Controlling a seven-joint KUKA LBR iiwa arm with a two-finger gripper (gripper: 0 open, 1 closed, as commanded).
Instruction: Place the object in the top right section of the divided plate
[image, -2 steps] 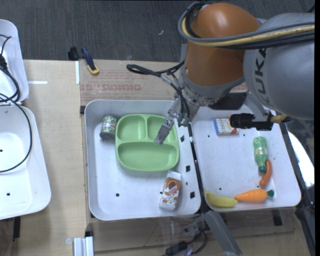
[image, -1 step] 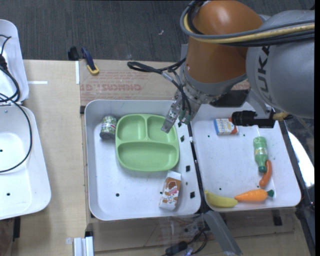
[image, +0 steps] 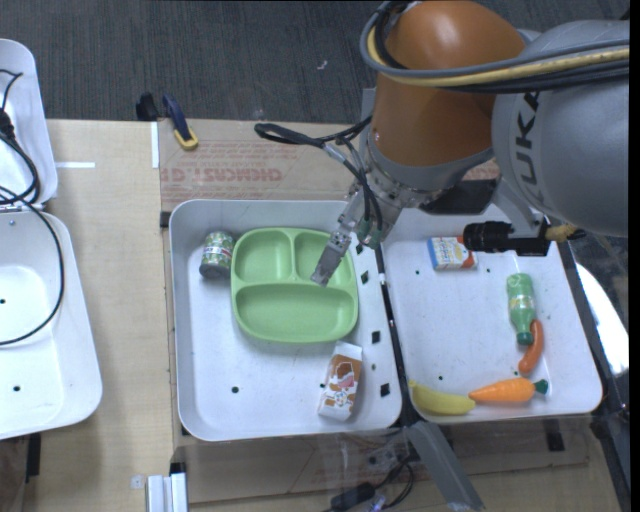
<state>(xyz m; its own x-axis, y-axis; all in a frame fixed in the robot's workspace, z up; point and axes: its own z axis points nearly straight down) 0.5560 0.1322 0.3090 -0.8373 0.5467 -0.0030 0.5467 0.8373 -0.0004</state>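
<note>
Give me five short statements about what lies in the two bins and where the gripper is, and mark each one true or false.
1. The green divided plate lies in the left bin. True.
2. The small can stands inside one of the plate's sections. False: it stands on the bin floor, just left of the plate.
3. The gripper is over the plate's top right section. True.
4. The carrot and the banana lie in the left bin. False: both lie along the near edge of the right bin.
5. The green bottle lies in the right bin. True.
</note>
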